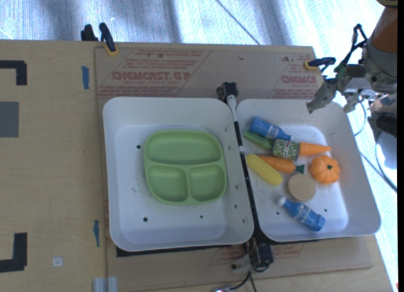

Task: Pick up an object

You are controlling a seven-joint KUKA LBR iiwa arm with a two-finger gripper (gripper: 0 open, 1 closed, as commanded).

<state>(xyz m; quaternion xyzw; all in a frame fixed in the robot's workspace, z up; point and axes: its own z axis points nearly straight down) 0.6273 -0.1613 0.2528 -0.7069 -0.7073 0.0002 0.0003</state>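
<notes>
Overhead, the desk (57, 177) carries two white bins side by side. At the frame's centre-left, the left bin (120, 158) holds a green tray (185, 166) with three compartments, lying flat. At the lower right, the right bin (353, 202) holds a cluster of small things: a blue bottle (269, 128) near its upper left, a dark green bottle (278, 146) just below it, a carrot (311, 149) reaching right from there, and a second carrot (276, 163) beside a corn cob (263, 169). An orange pumpkin (325, 169) sits to the right, a tan disc (302, 188) just below it, and another blue bottle (303, 214) nearest the lower rim. At the upper right, the arm (385, 38) ends in the tool (317, 102), which hovers over the right bin's upper rim, apart from every object and with nothing between its fingers; how far they are spread I cannot tell.
</notes>
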